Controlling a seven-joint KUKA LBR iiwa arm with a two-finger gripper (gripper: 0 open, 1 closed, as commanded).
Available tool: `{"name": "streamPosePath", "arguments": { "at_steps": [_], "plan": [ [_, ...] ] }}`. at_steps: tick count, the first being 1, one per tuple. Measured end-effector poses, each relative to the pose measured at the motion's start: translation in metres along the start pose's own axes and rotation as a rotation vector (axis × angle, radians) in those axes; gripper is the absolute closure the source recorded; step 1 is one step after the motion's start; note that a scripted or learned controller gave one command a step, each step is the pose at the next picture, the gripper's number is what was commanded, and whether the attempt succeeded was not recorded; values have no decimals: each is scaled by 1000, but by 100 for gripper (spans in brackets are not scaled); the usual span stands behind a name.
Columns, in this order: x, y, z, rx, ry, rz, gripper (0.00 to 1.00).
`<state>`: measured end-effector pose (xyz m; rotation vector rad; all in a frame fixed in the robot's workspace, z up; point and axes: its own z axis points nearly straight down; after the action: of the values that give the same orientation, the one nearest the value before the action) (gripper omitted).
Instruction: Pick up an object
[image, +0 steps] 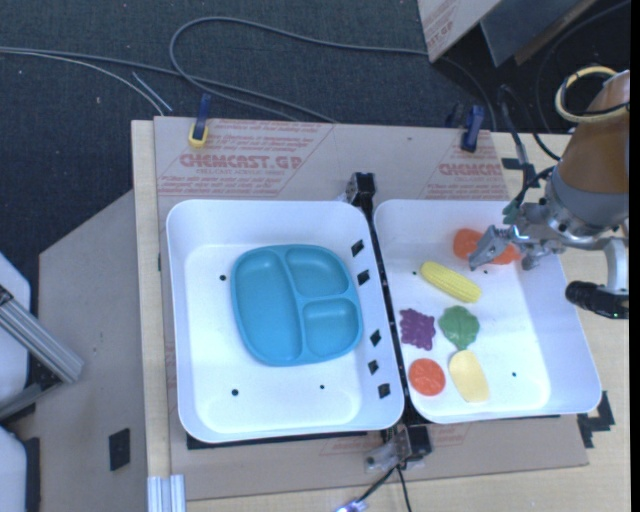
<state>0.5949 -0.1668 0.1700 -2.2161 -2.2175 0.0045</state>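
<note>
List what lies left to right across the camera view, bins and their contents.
Left bin → blue divided plate → right bin → purple piece → yellow corn → gripper. The other toy foods sit at overlapping positions, so they are left out.

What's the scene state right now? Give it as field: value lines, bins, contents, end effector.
left bin: holds a blue divided plate
right bin: holds six toy foods
far items: orange piece, partly behind the end effector; yellow corn
middle items: purple piece, green piece
near items: red-orange round piece, pale yellow piece
end effector: over the far part of the right bin, by the orange piece
grasp: no object visibly between the fingers
arm: enters from the right
</note>
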Motion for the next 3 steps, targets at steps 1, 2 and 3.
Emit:
{"name": "streamPosePath", "arguments": {
  "at_steps": [1,2,3],
  "plan": [
    [-3,0,61,-2,0,1,0],
    [-2,6,77,-17,1,0,0],
    [-2,9,63,-32,-4,-2,100]
  ]
}}
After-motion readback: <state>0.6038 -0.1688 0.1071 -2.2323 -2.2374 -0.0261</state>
